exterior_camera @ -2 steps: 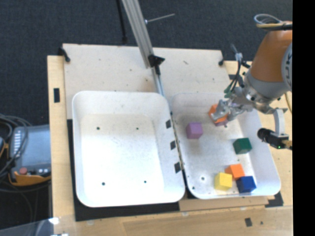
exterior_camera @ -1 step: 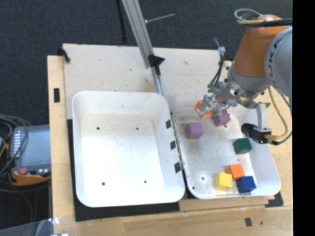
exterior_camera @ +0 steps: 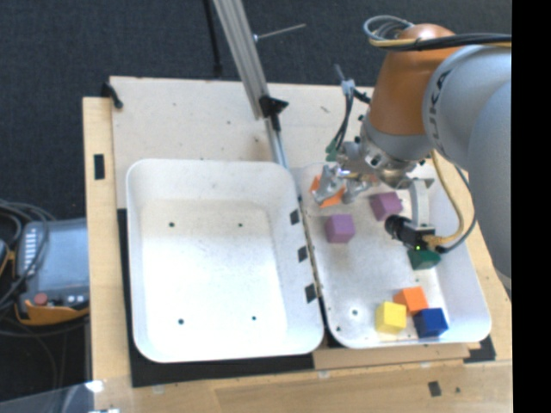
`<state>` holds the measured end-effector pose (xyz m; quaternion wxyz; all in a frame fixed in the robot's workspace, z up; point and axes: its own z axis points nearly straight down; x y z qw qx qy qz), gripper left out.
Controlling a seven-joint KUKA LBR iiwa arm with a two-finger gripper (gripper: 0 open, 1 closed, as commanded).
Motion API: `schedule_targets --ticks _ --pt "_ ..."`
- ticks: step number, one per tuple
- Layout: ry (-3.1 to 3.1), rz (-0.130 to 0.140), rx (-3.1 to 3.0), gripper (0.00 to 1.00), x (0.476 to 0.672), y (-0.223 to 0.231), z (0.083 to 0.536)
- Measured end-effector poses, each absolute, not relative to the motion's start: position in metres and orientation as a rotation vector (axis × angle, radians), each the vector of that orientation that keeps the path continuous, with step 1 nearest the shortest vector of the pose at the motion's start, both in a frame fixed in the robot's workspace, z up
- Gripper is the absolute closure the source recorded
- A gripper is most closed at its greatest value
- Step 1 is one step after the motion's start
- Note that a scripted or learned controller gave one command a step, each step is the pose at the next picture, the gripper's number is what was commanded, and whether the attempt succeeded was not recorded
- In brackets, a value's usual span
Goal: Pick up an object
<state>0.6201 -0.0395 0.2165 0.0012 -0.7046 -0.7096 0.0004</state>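
My gripper (exterior_camera: 330, 188) hangs low over the far left corner of the right bin (exterior_camera: 362, 269). A small orange object (exterior_camera: 331, 200) lies right at its tip, partly hidden by the metal, and I cannot tell whether it is gripped. A purple block (exterior_camera: 340, 227) rests just in front of the gripper. A second purple block (exterior_camera: 385, 203) sits to its right, under the wrist. Near the right wall lies a green block (exterior_camera: 424, 259). At the bin's near right corner an orange block (exterior_camera: 415, 298), a yellow block (exterior_camera: 391, 316) and a blue block (exterior_camera: 431, 321) are grouped together.
The left bin (exterior_camera: 138, 231) stands beside the right one, and a ridge with black clips (exterior_camera: 303, 252) divides them. A slanted aluminium post (exterior_camera: 250, 67) rises behind the bins. The arm's cables (exterior_camera: 430, 231) hang over the right bin's right side.
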Motion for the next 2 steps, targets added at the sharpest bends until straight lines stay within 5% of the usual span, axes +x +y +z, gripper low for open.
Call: schedule_targets --ticks 2 --pt "-2.229 -0.003 -2.213 1.0 0.625 0.06 0.235"
